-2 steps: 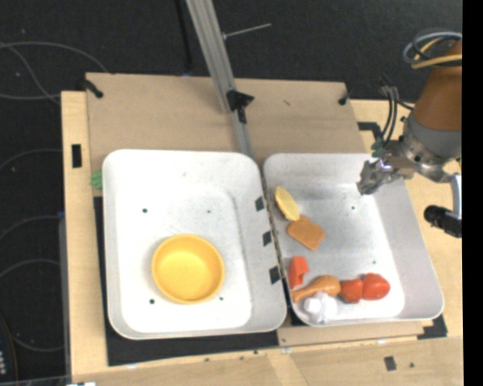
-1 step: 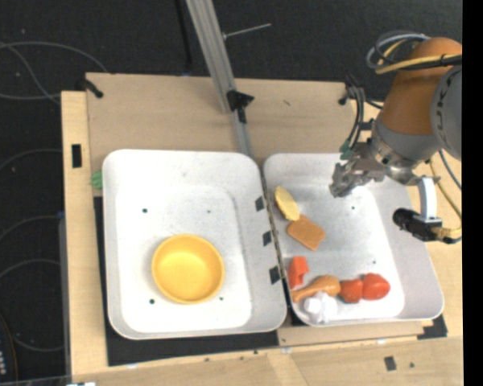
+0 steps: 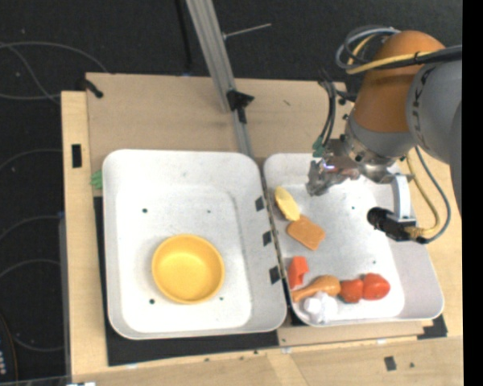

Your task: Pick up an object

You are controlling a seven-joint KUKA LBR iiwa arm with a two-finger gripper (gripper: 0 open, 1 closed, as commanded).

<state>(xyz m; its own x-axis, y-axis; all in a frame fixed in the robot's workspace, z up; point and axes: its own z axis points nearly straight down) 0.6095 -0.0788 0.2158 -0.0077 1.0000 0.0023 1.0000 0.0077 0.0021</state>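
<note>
Poised over the right bin (image 3: 410, 292), claw (image 3: 319, 180) carrying nothing visible, finger state impossible to tell; nearest pick, a yellow piece (image 3: 287, 204), just below-left, orange block (image 3: 306, 233) beyond it; nothing lifted yet, descent and grasp all left to do

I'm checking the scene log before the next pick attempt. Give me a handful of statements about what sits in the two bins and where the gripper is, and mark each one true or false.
1. The yellow bowl sits in the left bin. True.
2. The gripper is over the left bin. False: it is over the upper part of the right bin.
3. The orange block lies in the right bin, just below the pale yellow piece. True.
4. The red object rests inside the yellow bowl. False: it lies near the right bin's lower edge.
5. The gripper holds the orange block. False: the block lies on the bin floor, apart from the gripper.
</note>
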